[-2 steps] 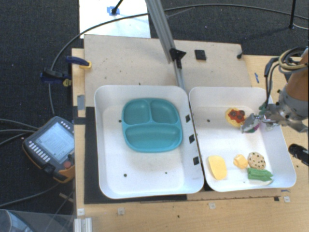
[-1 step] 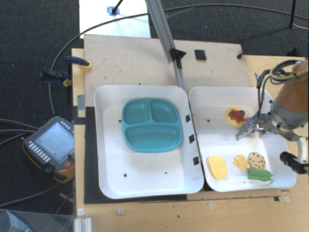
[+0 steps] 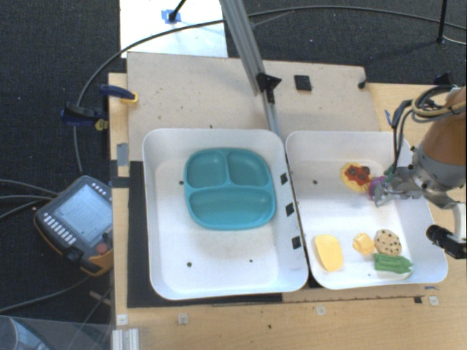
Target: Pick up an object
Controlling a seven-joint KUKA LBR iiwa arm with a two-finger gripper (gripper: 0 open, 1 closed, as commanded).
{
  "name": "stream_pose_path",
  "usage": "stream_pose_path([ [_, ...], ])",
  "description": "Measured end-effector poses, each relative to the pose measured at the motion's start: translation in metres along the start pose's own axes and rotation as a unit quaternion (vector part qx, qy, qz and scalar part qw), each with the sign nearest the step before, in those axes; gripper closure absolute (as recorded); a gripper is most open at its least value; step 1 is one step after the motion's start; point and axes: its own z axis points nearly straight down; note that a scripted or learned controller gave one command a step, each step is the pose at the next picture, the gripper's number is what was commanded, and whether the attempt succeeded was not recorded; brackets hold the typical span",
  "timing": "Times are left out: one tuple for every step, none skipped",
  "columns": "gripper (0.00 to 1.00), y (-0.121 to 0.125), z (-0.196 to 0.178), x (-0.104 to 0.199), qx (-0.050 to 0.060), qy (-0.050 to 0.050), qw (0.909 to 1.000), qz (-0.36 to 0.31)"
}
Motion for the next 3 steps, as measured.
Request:
stream_pose_path([
  [1.00, 0.000, -0.044, 0.004, 0.000, 0.000, 1.0000, -0.001],
  [1.00, -0.008, -0.096, 0.007, -0.001, 0.000, 1.0000, -0.001],
  [1.00, -0.006, -0.149, 0.006, -0.001, 0.000, 1.0000, -0.002],
])
